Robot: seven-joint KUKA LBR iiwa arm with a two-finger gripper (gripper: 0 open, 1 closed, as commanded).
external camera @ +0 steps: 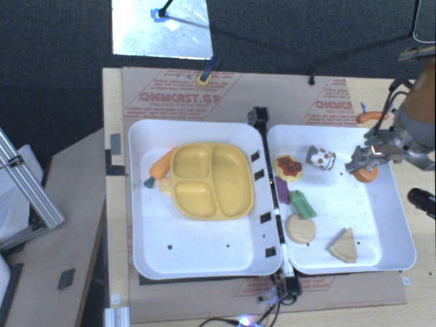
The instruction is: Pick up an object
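Note:
My gripper [364,161] hovers at the right side of the right bin [388,213], reaching in from the right. Just under it lies a small orange round object [368,175], partly hidden by the gripper; whether they touch I cannot tell. Elsewhere in this bin lie a pizza-like disc [289,167], a small white and grey toy [320,158], a green piece [302,204] beside a purple strip [281,189], a tan round cookie [300,229] and a tan wedge [344,245].
The left bin [146,244] holds a yellow divided plate [208,180] with a carrot [161,164] against its left edge. A black divider [267,182] runs between the bins. Open bin floor lies around the middle right of the right bin.

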